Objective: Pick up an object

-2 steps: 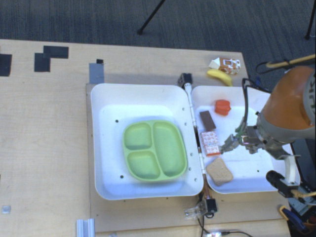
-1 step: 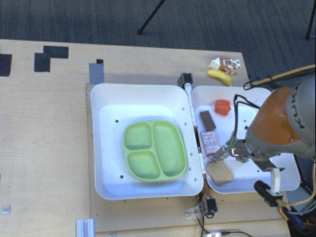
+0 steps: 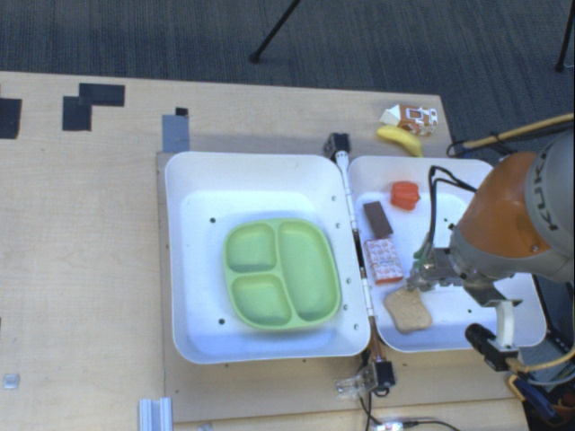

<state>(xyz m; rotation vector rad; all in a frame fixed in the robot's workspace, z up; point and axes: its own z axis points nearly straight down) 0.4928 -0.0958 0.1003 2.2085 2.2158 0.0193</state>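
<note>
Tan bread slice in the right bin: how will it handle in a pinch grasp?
The tan bread slice lies flat on the right white bin, so it probably won't roll. It looks thin and spongy: likely light, floppy, and easily crushed by the gripper.

Grey arm (image 3: pixel 548 187) with a broad orange band (image 3: pixel 499 218), seemingly trailing black cable (image 3: pixel 436 196)

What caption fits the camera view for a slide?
Arm's gripper low in the right bin above a bread slice; green divided plate in the left bin.
</note>
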